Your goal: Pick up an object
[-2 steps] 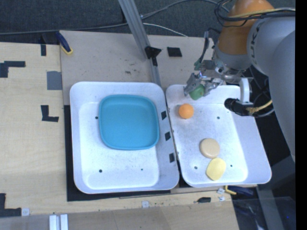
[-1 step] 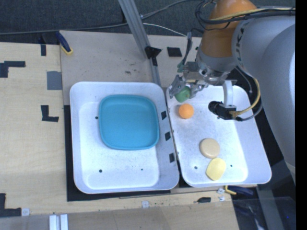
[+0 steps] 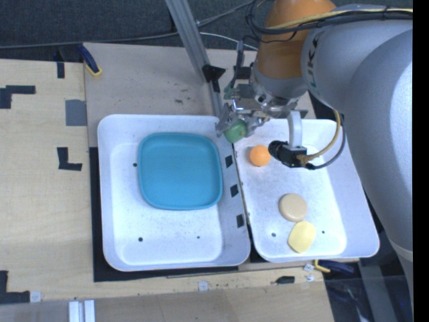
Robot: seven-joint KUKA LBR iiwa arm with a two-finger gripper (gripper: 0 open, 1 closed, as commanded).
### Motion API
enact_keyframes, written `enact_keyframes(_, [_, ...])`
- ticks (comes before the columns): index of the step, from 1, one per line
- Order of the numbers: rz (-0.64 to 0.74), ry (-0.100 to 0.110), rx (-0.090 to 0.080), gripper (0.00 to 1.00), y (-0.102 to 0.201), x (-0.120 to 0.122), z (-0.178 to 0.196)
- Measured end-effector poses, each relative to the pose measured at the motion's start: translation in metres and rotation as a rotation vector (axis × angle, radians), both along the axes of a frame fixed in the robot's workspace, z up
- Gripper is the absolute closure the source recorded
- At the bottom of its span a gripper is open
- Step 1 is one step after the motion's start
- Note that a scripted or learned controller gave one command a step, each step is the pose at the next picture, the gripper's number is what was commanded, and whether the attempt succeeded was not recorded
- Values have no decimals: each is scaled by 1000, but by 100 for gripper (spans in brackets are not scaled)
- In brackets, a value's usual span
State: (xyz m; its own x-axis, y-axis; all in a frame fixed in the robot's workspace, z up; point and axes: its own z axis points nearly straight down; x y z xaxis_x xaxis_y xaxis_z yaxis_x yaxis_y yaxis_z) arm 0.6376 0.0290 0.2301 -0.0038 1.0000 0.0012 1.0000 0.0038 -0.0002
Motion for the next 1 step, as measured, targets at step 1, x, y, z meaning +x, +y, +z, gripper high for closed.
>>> enact_keyframes(1, [1,0,0,100,59,3,3])
